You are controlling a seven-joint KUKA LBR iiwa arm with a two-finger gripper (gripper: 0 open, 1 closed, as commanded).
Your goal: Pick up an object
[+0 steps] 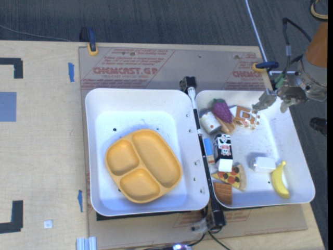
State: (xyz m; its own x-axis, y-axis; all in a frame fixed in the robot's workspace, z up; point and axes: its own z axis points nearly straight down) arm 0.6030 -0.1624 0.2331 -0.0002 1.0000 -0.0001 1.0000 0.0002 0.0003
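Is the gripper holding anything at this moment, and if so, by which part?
Nothing is held. The gripper hangs over the right bin's far edge with its fingers apart and bare, above and to the right of the waffle.

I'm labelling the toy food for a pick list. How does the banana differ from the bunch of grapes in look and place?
The banana is yellow, smooth and curved; the bunch of grapes is purple and knobbly. The banana lies near the front right corner of the right bin, apart from other items; the grapes lie toward the back left, close beside a white cylinder and a waffle-like piece. Both are toy food lying in the same white bin.
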